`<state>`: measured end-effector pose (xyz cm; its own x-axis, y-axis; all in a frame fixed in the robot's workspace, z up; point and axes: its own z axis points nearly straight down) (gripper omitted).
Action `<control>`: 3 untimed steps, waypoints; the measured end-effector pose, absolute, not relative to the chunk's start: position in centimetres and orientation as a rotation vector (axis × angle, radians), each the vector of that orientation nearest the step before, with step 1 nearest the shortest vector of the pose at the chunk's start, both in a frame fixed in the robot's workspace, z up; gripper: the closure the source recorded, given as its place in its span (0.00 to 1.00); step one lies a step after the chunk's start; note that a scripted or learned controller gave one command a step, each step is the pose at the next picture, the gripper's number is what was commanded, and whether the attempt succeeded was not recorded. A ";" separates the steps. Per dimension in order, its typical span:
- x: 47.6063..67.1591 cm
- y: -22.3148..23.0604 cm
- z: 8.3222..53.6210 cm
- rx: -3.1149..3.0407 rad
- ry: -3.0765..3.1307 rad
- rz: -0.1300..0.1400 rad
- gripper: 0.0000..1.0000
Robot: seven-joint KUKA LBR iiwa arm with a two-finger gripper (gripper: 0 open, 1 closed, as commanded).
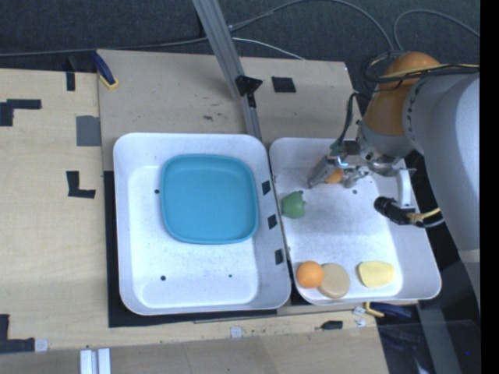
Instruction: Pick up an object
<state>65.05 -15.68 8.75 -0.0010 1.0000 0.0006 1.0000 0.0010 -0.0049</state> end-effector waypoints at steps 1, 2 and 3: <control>65.0 -15.6 8.9 -2.221 -2.222 0.001 0.00; 65.0 -15.7 9.9 -2.221 -2.222 0.001 1.00; 64.8 -15.6 16.2 -2.224 -2.225 -0.005 1.00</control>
